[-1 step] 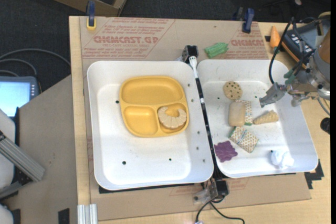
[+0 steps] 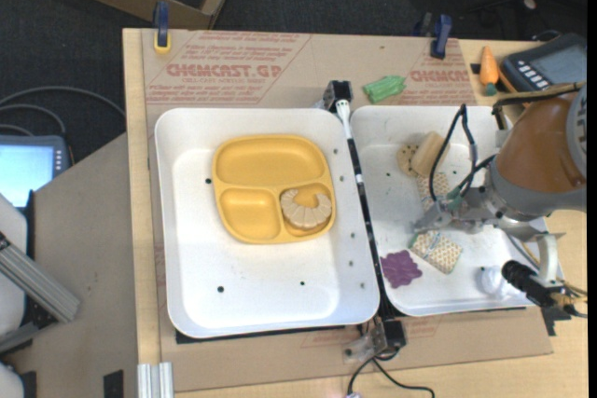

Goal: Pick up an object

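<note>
Bench (image 2: 233,61) carries two bins; the left bin (image 2: 187,275) holds a yellow tray (image 2: 266,165) with a biscuit-like piece (image 2: 305,208). The arm hangs over the right bin (image 2: 392,130), hand (image 2: 437,224) low beside a patterned pad (image 2: 437,250), likely the target; I cannot tell its spread. Purple scrap (image 2: 400,268) lies near.

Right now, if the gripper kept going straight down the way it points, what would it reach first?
Probably the speckled cream object on the floor of the right bin: the gripper hangs just above it. The purple piece lies off to the side. Depth is hard to judge from this slanted view.
</note>
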You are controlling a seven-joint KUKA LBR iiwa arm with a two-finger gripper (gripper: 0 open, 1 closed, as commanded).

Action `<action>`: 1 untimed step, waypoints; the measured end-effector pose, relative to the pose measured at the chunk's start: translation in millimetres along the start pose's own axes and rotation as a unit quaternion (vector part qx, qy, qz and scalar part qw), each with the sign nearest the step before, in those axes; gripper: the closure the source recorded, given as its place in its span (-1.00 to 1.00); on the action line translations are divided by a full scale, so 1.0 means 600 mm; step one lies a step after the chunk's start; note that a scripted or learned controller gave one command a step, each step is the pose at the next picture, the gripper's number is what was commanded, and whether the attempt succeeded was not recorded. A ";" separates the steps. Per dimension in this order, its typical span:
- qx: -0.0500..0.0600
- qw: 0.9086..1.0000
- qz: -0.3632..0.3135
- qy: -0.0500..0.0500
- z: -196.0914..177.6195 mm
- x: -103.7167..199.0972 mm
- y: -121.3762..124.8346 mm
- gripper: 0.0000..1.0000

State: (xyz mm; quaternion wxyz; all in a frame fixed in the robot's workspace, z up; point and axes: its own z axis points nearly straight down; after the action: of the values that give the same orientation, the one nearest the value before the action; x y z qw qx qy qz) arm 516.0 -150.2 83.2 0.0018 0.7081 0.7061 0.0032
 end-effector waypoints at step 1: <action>0.001 1.000 -0.004 -0.001 -0.002 0.065 0.052 -1.00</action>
State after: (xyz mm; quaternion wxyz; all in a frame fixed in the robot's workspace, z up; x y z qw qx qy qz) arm 547.4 -111.2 84.7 0.0018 0.7053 0.7089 0.0016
